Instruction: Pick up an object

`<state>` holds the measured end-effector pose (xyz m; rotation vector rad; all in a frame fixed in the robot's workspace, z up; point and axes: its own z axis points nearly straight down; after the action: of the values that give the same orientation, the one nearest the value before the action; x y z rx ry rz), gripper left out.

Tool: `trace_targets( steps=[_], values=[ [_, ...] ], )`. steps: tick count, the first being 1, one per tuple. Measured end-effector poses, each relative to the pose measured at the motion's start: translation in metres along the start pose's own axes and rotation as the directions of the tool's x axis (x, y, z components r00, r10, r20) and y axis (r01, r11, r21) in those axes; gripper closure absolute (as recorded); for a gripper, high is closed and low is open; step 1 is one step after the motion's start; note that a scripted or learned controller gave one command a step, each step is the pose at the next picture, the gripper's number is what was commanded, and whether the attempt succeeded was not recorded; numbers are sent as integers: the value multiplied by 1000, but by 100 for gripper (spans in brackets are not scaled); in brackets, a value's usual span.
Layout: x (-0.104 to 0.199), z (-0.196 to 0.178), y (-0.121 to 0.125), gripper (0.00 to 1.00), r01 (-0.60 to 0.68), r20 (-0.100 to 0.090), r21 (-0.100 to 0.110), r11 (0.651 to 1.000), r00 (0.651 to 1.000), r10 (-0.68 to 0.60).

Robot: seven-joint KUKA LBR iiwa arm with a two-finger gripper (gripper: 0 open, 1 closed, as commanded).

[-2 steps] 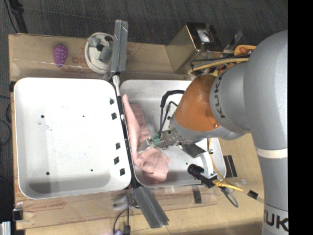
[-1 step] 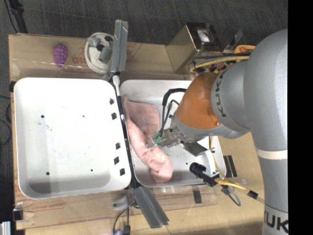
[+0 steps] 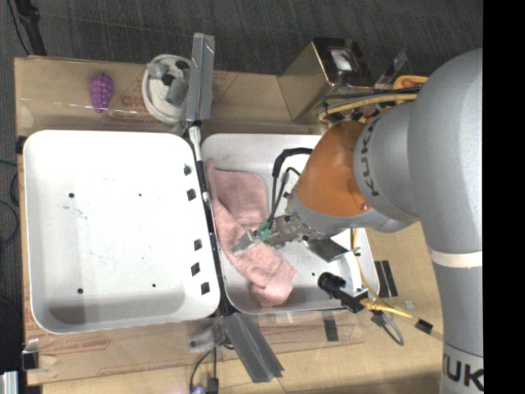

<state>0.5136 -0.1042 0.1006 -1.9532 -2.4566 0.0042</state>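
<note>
The pink cloth (image 3: 246, 232) lies crumpled in the right bin (image 3: 246, 146). The end effector (image 3: 256, 238) is down on it; grip state cannot be determined. Lift not yet accomplished.

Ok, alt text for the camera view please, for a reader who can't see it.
A grey and orange robot arm reaches from the right, its gripper down at a crumpled pink cloth in the right white bin. A left bin sits alongside; a small purple object lies on the bench.
</note>
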Motion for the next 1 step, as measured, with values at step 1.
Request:
trace_targets(
  steps=[1],
  values=[
    [-23,9,57,0,-145,0,0,989,989,145]
  ],
)
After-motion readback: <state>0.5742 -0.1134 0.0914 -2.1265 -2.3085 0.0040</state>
